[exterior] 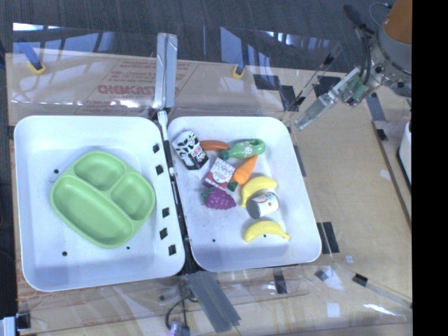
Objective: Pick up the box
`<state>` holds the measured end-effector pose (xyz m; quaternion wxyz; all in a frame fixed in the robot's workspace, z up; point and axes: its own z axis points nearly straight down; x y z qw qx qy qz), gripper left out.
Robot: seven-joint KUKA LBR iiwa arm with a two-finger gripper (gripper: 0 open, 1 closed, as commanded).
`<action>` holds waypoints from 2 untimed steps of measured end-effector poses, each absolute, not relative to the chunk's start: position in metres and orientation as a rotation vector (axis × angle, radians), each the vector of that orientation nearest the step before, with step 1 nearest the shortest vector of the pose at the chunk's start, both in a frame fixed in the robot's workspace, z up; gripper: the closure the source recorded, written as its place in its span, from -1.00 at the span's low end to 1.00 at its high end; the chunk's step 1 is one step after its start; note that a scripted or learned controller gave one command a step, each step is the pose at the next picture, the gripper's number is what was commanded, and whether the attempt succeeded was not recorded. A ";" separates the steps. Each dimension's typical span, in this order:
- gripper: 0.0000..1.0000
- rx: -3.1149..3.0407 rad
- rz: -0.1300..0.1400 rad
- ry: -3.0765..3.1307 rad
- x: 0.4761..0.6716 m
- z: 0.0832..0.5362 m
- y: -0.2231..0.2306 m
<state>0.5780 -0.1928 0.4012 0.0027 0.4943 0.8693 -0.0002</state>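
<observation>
A small pink-and-white box [222, 171] lies in the middle of the right bin [297, 187], wedged between an orange carrot [244, 169] and purple grapes [219, 199]. A black-and-white cow-patterned carton [190, 150] stands at the bin's back left. My gripper [306, 120] hangs beyond the bin's back right corner, above the bench, slanting down from the arm at the upper right. It is well apart from the box and nothing shows in its grasp.
Around the box lie a red sausage [213, 145], a green vegetable [248, 147], a yellow fruit [259, 185], a small can [264, 203] and a banana [265, 231]. The left bin [35, 257] holds a green divided plate [102, 198].
</observation>
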 end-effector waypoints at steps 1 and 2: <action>-1.00 1.408 -0.002 2.809 0.529 0.200 -0.196; -1.00 1.392 -0.001 2.811 0.562 0.353 -0.192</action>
